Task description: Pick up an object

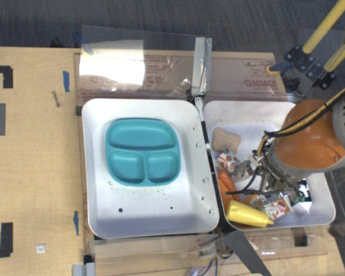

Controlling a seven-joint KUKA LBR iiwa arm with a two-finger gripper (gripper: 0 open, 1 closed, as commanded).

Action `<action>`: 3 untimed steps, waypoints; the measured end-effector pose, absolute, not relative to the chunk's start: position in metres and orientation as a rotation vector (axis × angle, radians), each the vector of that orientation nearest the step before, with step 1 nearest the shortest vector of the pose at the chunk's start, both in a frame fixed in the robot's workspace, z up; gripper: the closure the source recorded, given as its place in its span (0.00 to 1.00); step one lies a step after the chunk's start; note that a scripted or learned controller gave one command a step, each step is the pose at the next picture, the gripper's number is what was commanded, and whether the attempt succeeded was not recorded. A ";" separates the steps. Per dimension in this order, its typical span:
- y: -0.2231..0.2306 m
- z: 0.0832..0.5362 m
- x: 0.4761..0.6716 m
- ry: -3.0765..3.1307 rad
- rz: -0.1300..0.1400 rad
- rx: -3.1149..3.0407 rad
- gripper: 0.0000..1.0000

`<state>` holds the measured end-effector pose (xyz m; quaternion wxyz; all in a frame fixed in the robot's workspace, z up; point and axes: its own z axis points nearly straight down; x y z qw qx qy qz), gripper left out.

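From my seat I see the end effector (264, 183) low inside the right bin (247, 111), under the arm's orange band (307, 137), and it is tangled among black cables, so I cannot tell whether it is released or clenched, or whether anything sits in it. It hangs over the clutter in the lower middle of that bin. Just left of it lies an orange carrot-shaped piece (226, 183), slanting down along the bin's left wall. Below it, near the bin's front edge, a yellow cone-shaped object (247, 214) lies on its side, pointing right. A red and white crumpled packet (279, 207) sits just right of the yellow one, beside the end effector's lower parts. Up and to the left, a tan rounded lump (225, 140) rests near the left wall, with a small red and white wrapper (227, 163) between it and the carrot piece.

Further out, the left bin (98, 125) sits flush beside the right one and carries a teal divided tray (142, 151), with one long compartment on top and two smaller ones below. Both bins rest on the table (29, 154), a pale wooden surface with black corner marks and bits of blue tape. Behind the bins stands a clear plastic screen (161, 73), and yellow bars with black clamps (322, 27) cross the upper right corner
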<state>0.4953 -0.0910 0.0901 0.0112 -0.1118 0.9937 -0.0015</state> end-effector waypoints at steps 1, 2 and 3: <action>-0.094 0.089 0.516 3.131 -0.002 0.064 0.00; -0.100 0.135 0.596 3.129 -0.002 -0.039 0.00; -0.106 0.089 0.547 3.125 -0.002 -0.134 0.00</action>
